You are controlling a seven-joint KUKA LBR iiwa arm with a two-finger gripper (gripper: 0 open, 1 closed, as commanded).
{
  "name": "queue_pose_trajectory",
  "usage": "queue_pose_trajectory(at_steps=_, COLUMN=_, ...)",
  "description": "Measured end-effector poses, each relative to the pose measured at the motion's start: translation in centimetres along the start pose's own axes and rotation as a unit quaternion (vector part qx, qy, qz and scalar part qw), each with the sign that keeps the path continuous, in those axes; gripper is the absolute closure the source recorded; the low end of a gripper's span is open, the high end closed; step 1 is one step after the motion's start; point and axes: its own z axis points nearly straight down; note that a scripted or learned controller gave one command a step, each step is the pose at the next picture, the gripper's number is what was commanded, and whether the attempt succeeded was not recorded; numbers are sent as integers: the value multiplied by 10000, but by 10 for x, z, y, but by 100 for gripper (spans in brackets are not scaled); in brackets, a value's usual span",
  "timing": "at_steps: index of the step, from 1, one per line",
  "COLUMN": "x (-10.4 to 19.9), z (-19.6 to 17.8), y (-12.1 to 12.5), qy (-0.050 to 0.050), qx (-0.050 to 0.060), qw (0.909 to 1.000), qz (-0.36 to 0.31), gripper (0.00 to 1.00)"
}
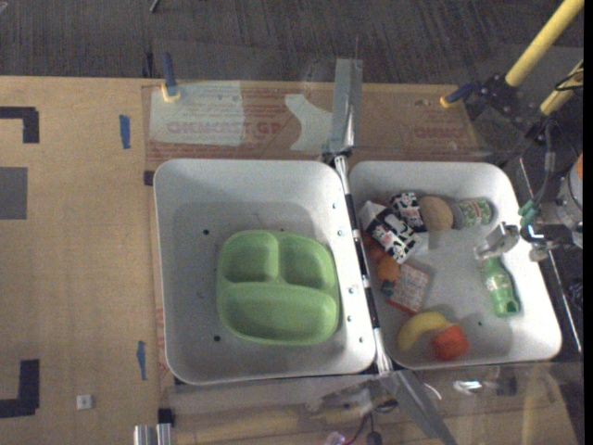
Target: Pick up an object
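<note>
Bench: tan board top bearing two shallow white bins side by side, a metal divider strip running between them.
Left bin (pixel 185 202): held one green divided tray (pixel 278 286), three compartments, lying flat near the bin's middle.
Right bin (pixel 533 341): held the loose objects.
Far-left corner of right bin: black-and-white cow-patterned items (pixel 397 230) clustered against the divider wall.
Beside them: a brown rounded object (pixel 436 213), touching a small jar with a green label (pixel 473 213) lying on its side.
Below the cluster: a flat orange-and-white packet (pixel 410 287), with a small orange piece (pixel 385 269) just to its left.
Near edge of right bin: a yellow banana (pixel 422 328), touching a red-orange fruit-like object (pixel 450 342) on its right.
Right side of bin: a green bottle (pixel 500 289) lying on the bin floor.
Gripper (pixel 497 241): seen at the right side of the right bin, just above the green bottle's upper end; arm came in from the right edge.
Tool state: could not tell whether apart or together; too blurred.
Held item: none seen between the tool's tips.
</note>
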Motion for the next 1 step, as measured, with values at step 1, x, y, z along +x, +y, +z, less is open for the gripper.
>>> queue_pose_trajectory(at_steps=1, x=-26, z=124, y=24, qy=53, qx=-27, qw=9989, qz=469, gripper=0)
